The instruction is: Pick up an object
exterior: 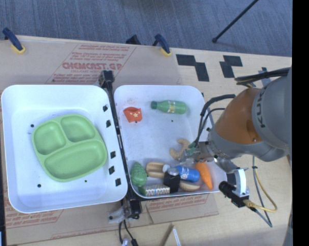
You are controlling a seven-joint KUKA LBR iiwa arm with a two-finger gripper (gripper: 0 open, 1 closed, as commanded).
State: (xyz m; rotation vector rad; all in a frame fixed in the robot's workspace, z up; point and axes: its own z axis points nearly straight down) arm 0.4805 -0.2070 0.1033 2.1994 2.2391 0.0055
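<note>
Right bin [144, 94], near edge: carrot [205, 174], blue bottle [188, 173], bread roll [155, 169] crowded together. Gripper [195, 151] above them; finger state cannot be told. Advice: descend on carrot, the cluster's outermost piece.

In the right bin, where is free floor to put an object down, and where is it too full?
Free: the middle of the right bin, bordered by the red item, the green bottle and the pile below. Crowded: its near edge, from the green vegetable to the carrot.
</note>
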